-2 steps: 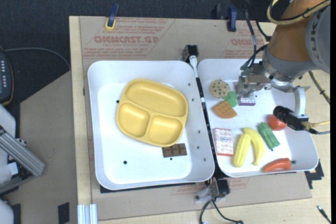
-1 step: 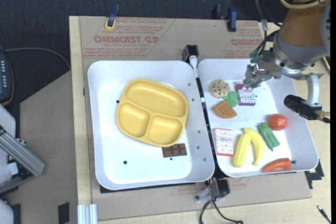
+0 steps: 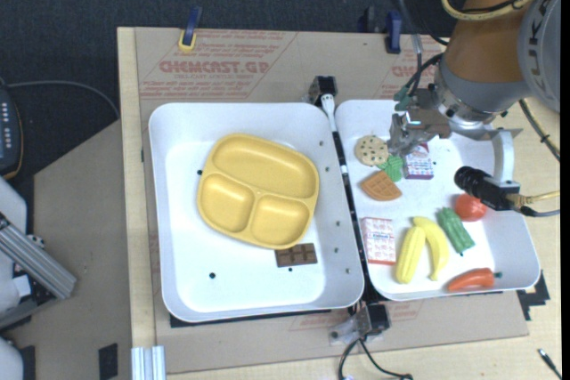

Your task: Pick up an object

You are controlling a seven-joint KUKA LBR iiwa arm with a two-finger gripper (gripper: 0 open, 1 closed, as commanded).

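My gripper (image 3: 406, 141) hangs low over the far part of the right bin (image 3: 519, 238). It is just right of a round cookie (image 3: 369, 149) and just above a small green piece (image 3: 393, 167) and a purple-and-white packet (image 3: 419, 165). An orange waffle wedge (image 3: 380, 186) lies a little nearer the front. Nothing is visibly held.
The right bin also holds a red-and-white packet (image 3: 379, 240), yellow bananas (image 3: 421, 249), a green pickle (image 3: 456, 230), a red tomato (image 3: 469, 207) and a red-orange pepper (image 3: 469, 280). The left bin (image 3: 165, 191) holds a yellow divided plate (image 3: 258, 189) and a chocolate bar (image 3: 296, 256).
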